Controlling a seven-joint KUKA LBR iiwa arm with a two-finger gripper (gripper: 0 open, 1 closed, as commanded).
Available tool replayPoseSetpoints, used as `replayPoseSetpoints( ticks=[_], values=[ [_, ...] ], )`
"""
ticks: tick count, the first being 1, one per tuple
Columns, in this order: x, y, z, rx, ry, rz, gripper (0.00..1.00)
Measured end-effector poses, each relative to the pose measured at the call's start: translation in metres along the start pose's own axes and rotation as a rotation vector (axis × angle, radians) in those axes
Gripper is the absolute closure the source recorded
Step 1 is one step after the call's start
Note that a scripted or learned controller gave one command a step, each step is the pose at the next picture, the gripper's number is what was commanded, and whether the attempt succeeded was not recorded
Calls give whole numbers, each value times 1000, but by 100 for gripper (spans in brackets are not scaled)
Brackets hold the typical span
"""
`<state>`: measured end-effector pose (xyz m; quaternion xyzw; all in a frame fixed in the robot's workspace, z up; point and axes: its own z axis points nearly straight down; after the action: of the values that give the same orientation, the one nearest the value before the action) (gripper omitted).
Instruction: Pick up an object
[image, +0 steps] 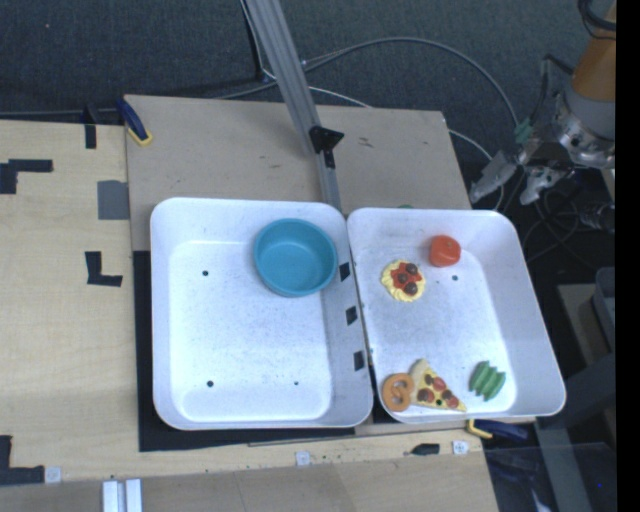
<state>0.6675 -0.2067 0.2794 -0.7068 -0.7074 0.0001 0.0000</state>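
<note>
I see the gripper (520, 172) hanging outside the right bin (530, 300), past its far right corner — well apart from the orange ball (445, 250), which lies in that bin's far part beside a small pizza (403, 281).

Your overhead view is evenly and fairly brightly lit from above: the two white bins, left bin (190, 330) and right bin (500, 300), read near-white with only mild washout on their floors, and you get no hard specular glare. Shadows are soft and short; note the faint one under the blue bowl (294, 257) and the dark strip along the bins' near edge. Overall sharpness is modest, with visible grain and compression softness, the small toy foods lack fine detail, and the arm's wrist (590, 95) at upper right looks slightly blurred.
</note>
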Motion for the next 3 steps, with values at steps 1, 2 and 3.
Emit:
replayPoseSetpoints(
  ticks=[1, 2, 3],
  values=[
    [3, -1, 63, 5, 1, 0, 0],
    [1, 2, 126, 6, 1, 0, 0],
    [3, -2, 169, 4, 1, 0, 0]
  ],
)
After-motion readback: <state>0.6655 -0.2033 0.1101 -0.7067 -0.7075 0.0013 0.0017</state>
